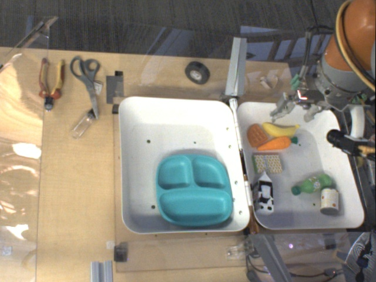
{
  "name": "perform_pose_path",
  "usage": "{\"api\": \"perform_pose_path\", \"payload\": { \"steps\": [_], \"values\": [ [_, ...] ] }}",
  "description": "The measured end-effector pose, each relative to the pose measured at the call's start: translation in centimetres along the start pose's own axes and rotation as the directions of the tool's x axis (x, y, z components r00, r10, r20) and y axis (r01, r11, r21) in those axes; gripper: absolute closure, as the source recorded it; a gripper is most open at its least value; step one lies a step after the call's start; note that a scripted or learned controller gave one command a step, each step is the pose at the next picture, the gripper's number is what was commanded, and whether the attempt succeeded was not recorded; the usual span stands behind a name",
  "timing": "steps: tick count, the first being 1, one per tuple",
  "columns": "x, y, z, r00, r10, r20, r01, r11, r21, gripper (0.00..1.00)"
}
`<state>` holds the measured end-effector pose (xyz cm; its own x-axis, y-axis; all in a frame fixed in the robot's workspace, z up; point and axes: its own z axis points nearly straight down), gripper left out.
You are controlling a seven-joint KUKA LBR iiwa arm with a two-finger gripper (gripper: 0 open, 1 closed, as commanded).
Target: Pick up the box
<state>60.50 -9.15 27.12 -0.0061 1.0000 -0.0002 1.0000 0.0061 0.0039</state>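
Observation:
The box (264,196), a small black-and-white carton, stands in the near left corner of the right bin (346,219). My gripper (292,111) hangs over the far edge of that bin, well behind the box and a little to its right. Its fingers are spread open with nothing between them. Just below the gripper lie a yellow banana (279,128) and an orange carrot (275,144).
The right bin also holds a brown ridged piece (256,135), a flat checkered pad (268,163), a green bottle (311,185) and a small can (329,200). A teal divided tray (194,189) lies in the left bin (138,157). Scissors (88,81), pliers (50,81) and a tape roll (197,72) rest on the bench.

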Motion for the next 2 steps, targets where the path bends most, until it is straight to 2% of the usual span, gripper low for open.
{"api": "perform_pose_path", "payload": {
  "steps": [1, 2],
  "values": [
    [0.4, -4.1, 12.8, 1.000, -0.012, 0.000, 0.012, 1.000, 0.000, 0.00],
    [-0.9, -4.3, 18.1, 0.999, -0.043, 0.001, 0.043, 0.999, -0.010, 0.00]
  ]
}}
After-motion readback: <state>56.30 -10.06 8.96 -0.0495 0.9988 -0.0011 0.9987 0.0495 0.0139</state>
